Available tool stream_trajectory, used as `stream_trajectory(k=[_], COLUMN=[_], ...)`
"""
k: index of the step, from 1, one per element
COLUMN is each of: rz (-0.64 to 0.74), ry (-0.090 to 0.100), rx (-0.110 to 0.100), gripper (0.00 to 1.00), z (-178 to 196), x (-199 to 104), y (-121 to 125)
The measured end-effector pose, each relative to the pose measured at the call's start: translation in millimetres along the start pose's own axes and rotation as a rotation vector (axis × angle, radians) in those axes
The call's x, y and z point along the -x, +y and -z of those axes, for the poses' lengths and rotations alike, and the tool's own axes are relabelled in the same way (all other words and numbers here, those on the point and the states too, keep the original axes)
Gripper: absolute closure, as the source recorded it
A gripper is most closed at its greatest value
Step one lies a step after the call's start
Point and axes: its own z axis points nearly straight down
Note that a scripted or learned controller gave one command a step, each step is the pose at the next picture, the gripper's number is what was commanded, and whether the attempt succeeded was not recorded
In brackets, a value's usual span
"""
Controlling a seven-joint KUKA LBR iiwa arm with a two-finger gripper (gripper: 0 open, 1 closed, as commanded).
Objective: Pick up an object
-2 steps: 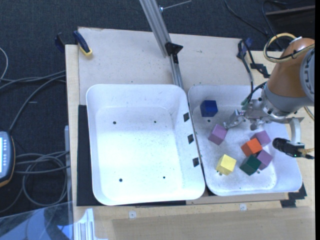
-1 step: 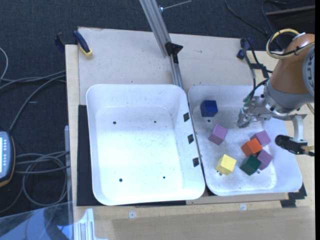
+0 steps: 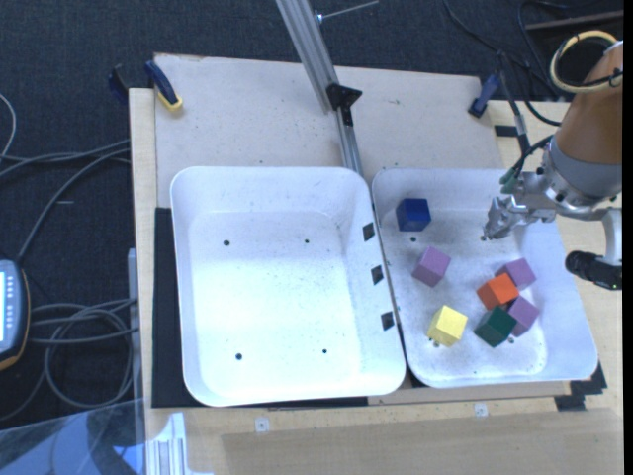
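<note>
White plastic forms both bins, and all the blocks lie in the right bin (image 3: 564,359), which the arm (image 3: 593,127) reaches over from the right. We count seven small blocks there. A blue cube (image 3: 413,214) sits alone near the far left of that bin, its top face a shade lighter than its sides. A lilac cube (image 3: 431,265) lies nearer us, tilted on the floor, and a yellow cube (image 3: 448,325) sits closer still, just beside the near rim. To the right we see a tight cluster: an orange cube (image 3: 497,291) in the middle, a dark green cube (image 3: 495,327) touching it on the near side, a purple block (image 3: 519,272) behind it and another purple block (image 3: 524,314) at its right. The gripper (image 3: 493,228) hangs over bare bin floor between the blue cube and the cluster, near the purple block at the back but apart from it. We see no block between its tips; whether the claw is spread or closed we cannot tell. The left bin (image 3: 188,226) stands alongside, touching the right one.
</note>
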Motion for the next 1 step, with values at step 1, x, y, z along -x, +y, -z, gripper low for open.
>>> stream_trajectory(k=[1], rz=[0.001], ry=[0.000], rx=[0.001], gripper=[1.00], z=[47.6], x=[-5.0], y=[-3.8])
